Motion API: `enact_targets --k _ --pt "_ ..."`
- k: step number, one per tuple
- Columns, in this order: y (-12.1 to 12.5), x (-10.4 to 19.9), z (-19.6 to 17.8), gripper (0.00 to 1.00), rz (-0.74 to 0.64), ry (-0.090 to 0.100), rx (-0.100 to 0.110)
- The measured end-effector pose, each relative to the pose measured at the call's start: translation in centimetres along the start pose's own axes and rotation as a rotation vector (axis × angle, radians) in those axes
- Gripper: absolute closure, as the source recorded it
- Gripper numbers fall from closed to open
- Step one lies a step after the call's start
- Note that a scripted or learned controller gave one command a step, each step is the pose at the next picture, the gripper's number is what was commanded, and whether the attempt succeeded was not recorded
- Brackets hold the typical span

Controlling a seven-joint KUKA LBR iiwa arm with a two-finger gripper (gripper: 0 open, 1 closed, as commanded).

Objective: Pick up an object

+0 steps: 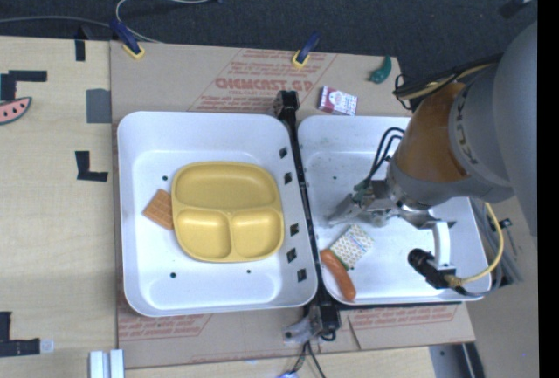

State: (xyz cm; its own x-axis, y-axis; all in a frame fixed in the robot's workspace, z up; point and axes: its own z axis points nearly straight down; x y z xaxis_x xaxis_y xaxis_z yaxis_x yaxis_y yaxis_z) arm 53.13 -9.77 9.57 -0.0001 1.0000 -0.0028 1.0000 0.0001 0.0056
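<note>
My gripper hangs low over the middle of the right bin, at the end of the grey arm with the orange band. Just below it lies a small white packet with a dotted pattern. An orange sausage-shaped toy rests near the bin's front left corner. In the left bin sits a yellow divided plate, with a brown cracker-like piece tucked against its left side. I see nothing held in the gripper.
A small red and white box lies on the cardboard behind the right bin, and a green item sits further back. Yellow clamps hold the cardboard's far edge. A black divider runs between the bins.
</note>
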Motion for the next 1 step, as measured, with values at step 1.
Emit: enact_targets --k 1 --pt "0.02 0.08 -0.92 1.00 -0.001 0.002 0.001"
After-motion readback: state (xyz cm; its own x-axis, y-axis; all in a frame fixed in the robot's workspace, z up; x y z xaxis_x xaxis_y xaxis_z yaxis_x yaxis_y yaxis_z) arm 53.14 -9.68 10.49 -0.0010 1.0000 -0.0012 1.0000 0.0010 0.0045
